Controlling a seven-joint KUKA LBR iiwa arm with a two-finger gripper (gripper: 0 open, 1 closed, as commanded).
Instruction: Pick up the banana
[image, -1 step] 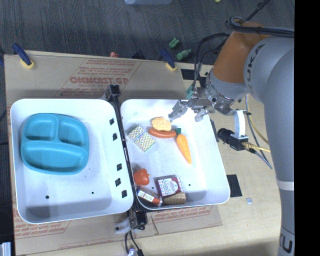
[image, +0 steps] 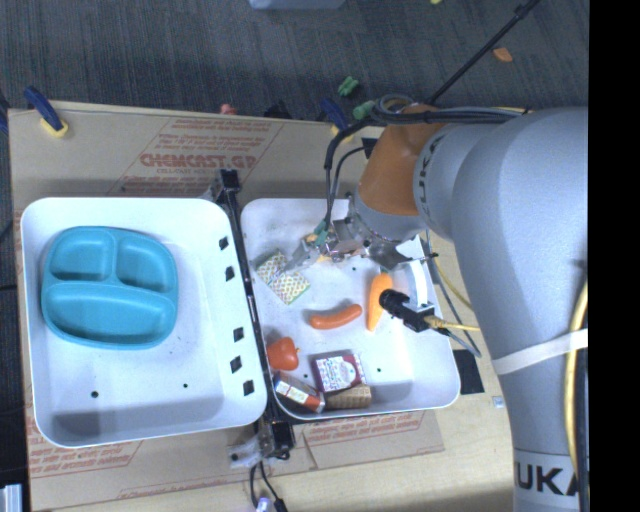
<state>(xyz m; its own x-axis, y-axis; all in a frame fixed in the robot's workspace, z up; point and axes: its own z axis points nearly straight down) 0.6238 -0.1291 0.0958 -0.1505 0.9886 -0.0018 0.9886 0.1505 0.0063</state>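
Cardboard (image: 180, 150) covers the bench under two white bins. Where the banana lies, I cannot tell. At centre frame the gripper (image: 318, 242) hangs over the right bin (image: 425, 388), whether open or closed I cannot tell. Just below it are a patterned packet (image: 283, 280) and an orange sausage (image: 335, 318).

Camera: one, fixed above my bench, looking down at a slant.
Coverage: both shallow white plastic bins whole, left bin (image: 120, 390) and right bin (image: 405, 375), with the brown printed cardboard sheet (image: 200, 150) beneath them.
Nearness: middling; small items in the bins stay legible.
My side: my grey arm with its orange band (image: 500, 230) enters from the right, looming large near the lens.
Centre: my gripper (image: 320, 242) sits about mid-frame.
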